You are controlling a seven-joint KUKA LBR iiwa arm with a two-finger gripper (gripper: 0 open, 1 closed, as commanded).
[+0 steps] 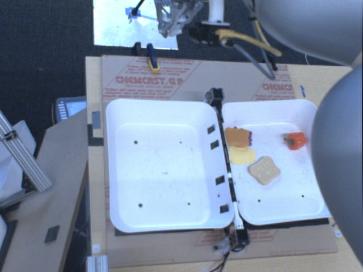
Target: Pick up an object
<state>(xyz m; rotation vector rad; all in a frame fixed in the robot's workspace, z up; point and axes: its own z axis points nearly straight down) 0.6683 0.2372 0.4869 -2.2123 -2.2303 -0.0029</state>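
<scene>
The right bin [295, 208] holds several small items. An orange-brown block with a purple edge [237, 136] lies by the divider. Just below it sits a flat yellow piece [243, 156], and a tan waffle-shaped piece [264, 170] lies lower right of that. A small red-orange object [295, 141] rests near the right side. My gripper [170, 17] hangs high at the top of the view, beyond the far edge of the bench and well away from both bins. Nothing shows between its fingers.
The left bin [164, 169] stands beside the right one, joined by black clips [218, 152] along the divider. A bright panel [122, 13] lies at the back left. The grey arm [340, 123] covers the right side. A yellow-black clamp [152, 58] sits on the board's far edge.
</scene>
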